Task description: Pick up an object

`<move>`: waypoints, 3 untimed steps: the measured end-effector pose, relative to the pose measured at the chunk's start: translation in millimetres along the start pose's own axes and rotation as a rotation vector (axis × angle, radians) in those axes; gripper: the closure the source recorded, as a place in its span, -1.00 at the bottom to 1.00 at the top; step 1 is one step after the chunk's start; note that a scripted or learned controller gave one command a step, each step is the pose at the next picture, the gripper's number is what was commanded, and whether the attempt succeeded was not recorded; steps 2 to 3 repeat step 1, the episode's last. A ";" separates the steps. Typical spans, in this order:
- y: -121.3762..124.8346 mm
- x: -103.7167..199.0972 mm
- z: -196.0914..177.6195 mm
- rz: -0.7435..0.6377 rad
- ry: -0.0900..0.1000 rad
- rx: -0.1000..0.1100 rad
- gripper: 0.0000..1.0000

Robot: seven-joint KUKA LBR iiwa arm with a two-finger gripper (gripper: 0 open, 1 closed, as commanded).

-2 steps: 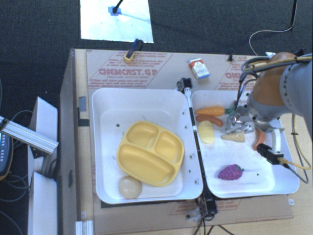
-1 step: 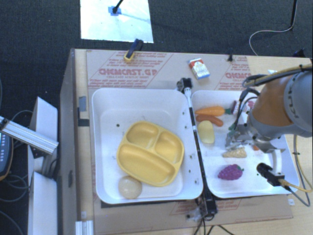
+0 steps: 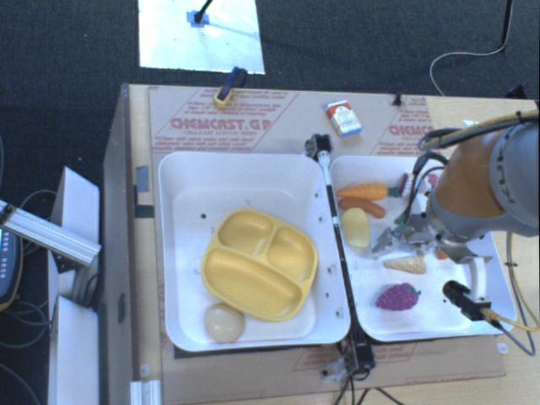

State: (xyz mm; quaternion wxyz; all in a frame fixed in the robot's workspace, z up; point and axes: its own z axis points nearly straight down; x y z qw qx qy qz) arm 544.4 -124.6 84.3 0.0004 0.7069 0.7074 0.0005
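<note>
Camera view shows the gripper (image 3: 395, 240) low in the right bin (image 3: 498, 310), finger state unclear, with grapes (image 3: 396, 296) at its six o'clock.

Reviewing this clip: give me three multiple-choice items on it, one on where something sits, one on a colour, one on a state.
1. Where is the yellow divided tray?
A. left bin
B. right bin
C. bench outside the bins

2. What colour is the grape bunch?
A. green
B. purple
C. orange

3. How does the yellow divided tray lie?
A. compartments facing up
B. flipped face down
C. standing on edge

Answers: 1 A, it lies in the left bin beside a pale round ball. 2 B, it is purple against the right bin. 3 A, its compartments show from above.
</note>
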 end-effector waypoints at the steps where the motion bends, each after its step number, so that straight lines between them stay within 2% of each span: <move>1: 70.8 20.4 -1.0 -0.002 0.000 -0.004 -1.00; 3: 70.8 20.4 -1.0 -0.002 0.000 -0.004 -1.00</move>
